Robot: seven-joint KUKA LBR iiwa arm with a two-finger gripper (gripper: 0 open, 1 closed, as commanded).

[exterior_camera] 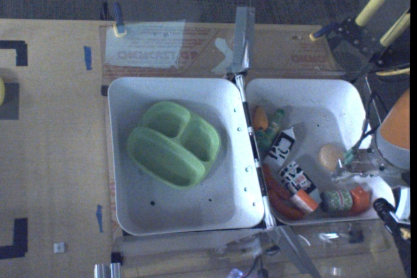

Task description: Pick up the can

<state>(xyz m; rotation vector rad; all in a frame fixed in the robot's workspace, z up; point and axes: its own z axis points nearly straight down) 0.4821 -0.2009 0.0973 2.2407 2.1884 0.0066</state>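
Note:
The can [337, 200], with a green label, lies on its side near the front right of the right bin [313, 97]. An orange-red item [360, 198] touches its right end. My gripper [348, 165] hangs over the right side of that bin, a little behind the can and beside a tan round object [330, 155]. Nothing shows between the gripper and the can. The arm's orange band [399, 127] enters from the right edge.
The left bin [130, 205] holds a green divided tray [172, 143]. In the right bin lie two black-and-white cartons [281, 146] [296, 178], a green bottle [268, 135], an orange piece [260, 117] and a red curved item [279, 200].

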